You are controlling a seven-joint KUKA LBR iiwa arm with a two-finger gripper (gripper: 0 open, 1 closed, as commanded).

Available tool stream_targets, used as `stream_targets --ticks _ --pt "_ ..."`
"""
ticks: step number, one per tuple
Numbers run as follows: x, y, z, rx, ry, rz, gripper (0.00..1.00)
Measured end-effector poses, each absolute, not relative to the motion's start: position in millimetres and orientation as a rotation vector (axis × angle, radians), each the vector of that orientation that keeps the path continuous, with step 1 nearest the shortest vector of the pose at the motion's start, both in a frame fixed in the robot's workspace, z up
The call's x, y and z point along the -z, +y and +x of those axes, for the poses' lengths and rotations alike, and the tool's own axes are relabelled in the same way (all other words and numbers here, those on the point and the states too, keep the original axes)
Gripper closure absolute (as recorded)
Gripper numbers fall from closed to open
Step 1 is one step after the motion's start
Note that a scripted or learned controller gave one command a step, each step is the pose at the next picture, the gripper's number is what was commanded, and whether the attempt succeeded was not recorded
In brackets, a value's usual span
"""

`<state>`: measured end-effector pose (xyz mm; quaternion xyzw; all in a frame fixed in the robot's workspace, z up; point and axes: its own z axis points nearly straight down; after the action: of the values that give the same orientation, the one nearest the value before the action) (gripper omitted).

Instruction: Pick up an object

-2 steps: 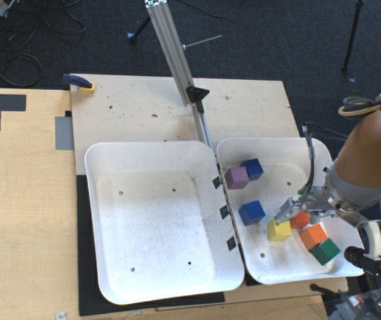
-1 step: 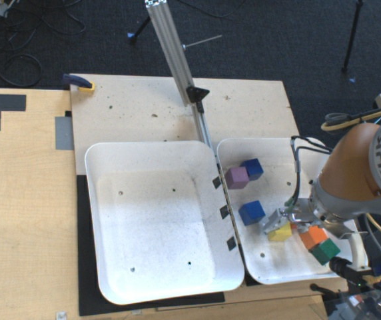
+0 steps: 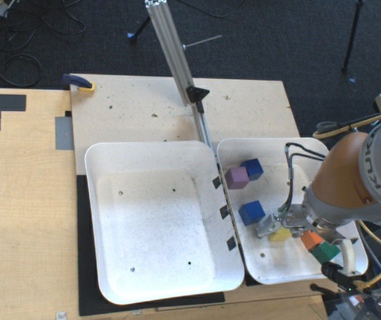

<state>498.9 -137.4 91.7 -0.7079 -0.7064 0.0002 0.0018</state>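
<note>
The arm's tool [image 3: 275, 229] is reaching into the right bin [image 3: 270, 275], touching a yellow block [image 3: 280, 235]; its opening cannot be told.

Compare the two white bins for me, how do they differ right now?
The right bin holds coloured blocks: two blue, a purple, a yellow, an orange and a green one, while the left bin shows only dark specks. The arm reaches into the right bin, not the left. The left bin looks wider. Both are shallow, white and round-cornered.

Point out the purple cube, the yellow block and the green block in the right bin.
Purple plastic cube [image 3: 237, 177]: camera view, on its top face.
Small yellow plastic block [image 3: 280, 235]: camera view, on its visible top, beside the gripper.
Green plastic block [image 3: 326, 251]: camera view, on its upper face.
</note>
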Motion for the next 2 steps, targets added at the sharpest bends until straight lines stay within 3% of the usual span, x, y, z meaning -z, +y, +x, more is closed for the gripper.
stream_targets --ticks 1,2 --pt "-101.7 -138.4 498.4 0.000 -2.207 -2.227 1.00" --pt "-153.2 -134.6 508.6 0.002 -2.224 -2.221 1.00"
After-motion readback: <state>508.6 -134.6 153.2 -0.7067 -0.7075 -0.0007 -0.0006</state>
